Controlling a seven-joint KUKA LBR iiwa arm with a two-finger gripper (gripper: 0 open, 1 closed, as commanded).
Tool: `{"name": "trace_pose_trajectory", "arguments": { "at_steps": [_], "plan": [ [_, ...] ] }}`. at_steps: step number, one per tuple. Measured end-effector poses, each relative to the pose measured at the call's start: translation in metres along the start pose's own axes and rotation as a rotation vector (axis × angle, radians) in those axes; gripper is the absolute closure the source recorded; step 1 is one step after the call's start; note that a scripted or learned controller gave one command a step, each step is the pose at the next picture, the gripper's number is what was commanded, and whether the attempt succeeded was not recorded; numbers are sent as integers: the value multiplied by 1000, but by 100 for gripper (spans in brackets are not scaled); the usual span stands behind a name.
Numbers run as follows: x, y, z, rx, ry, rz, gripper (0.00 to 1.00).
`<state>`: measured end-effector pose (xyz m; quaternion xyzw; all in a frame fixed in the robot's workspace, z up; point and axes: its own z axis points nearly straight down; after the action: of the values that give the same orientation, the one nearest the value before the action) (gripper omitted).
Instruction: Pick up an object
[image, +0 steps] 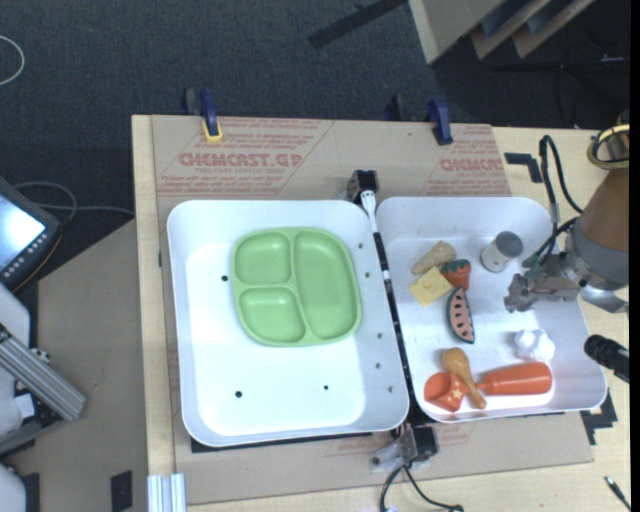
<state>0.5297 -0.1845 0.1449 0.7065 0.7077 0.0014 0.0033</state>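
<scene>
We can't tell the gripper (522, 292) state: too small and dark, sitting low over the right bin's (400, 330) right edge. Nearest are a grey cylinder (501, 249) toward the far edge and a white lump (531, 343) toward the near edge. Left bin (200, 340) holds a green divided plate (296, 285).

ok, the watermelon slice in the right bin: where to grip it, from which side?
Grip the watermelon slice across its narrow width near the middle, coming straight down from above. It lies flat, elongated, running roughly top to bottom in the view, so fingers should close left-right across it. The yellow cheese wedge and the strawberry crowd its upper end, so the lower half probably gives more finger room.
</scene>
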Motion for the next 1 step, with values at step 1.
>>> {"name": "trace_pose_trajectory", "arguments": {
  "at_steps": [1],
  "plan": [
    [-8,3,-46,-1,-1,1,100]
  ]
}}
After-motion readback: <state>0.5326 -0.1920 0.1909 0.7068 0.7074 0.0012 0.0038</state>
